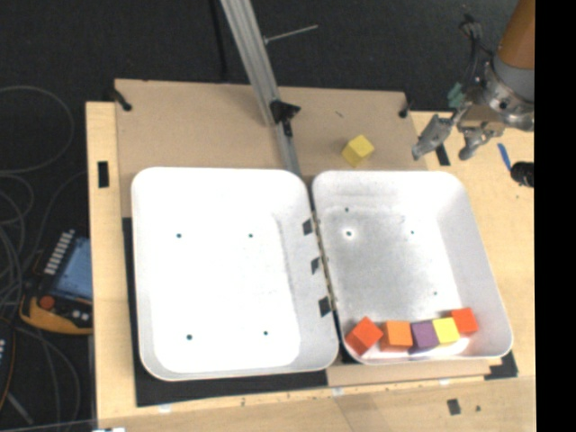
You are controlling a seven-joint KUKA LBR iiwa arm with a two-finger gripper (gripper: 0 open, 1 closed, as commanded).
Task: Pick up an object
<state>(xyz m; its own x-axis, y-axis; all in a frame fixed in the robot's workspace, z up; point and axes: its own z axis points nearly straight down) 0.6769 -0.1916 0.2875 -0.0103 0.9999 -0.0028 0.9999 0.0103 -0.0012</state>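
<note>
Several small blocks lie in a row along the near wall of the right bin [468,214]: an orange-red block [364,334], an orange block [398,334], a purple block [423,335], a yellow block [446,331] and a red-orange block [464,320]. Another yellow block [357,149] sits on the bench behind the right bin, outside it. My gripper [450,145] hangs above the bench at the far right corner of the right bin, open, with nothing between its fingers.
The left bin [144,241] stands beside the right one, with clips along the shared edge. A slanted metal pole [252,43] rises from the bench behind the bins. Cables and a handheld pendant [63,277] lie off the bench at the left.
</note>
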